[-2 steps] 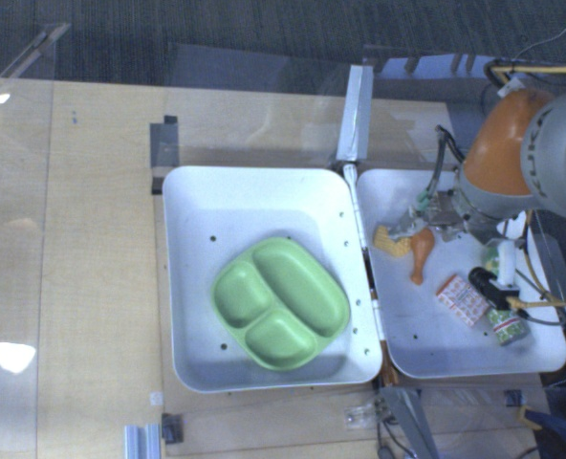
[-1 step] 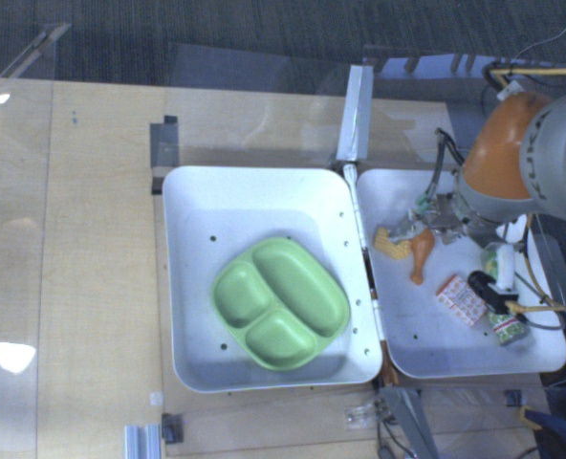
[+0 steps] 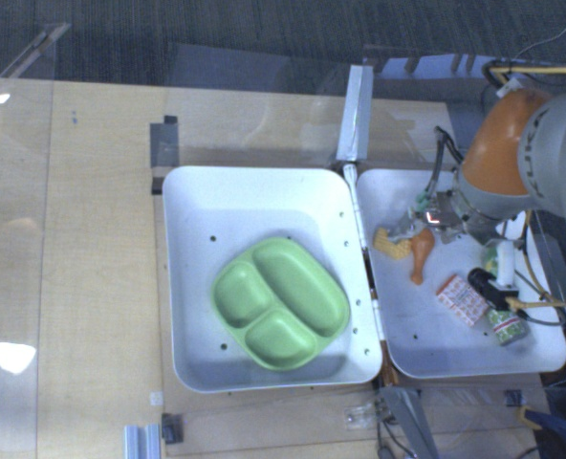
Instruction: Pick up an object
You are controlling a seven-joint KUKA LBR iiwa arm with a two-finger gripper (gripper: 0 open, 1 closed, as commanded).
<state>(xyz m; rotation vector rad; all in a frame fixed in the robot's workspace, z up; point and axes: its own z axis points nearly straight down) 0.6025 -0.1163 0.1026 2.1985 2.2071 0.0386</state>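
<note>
Wooden bench [image 3: 82,256]; claw [image 3: 434,220] hovers over right bin's [image 3: 436,342] toys.

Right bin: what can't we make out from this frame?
- Gripper: fingers hidden under the arm's wrist, camera view.
- Orange object: upper end runs under the gripper; contact unclear.
- Yellow item: too small and blurred to identify.
- Red patterned packet: print too small to read.
- Right bin: right rim covered by the arm.

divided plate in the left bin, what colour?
Light green, plain with no pattern. The divided plate shows clearly in the camera view, lying in the left bin.
</note>
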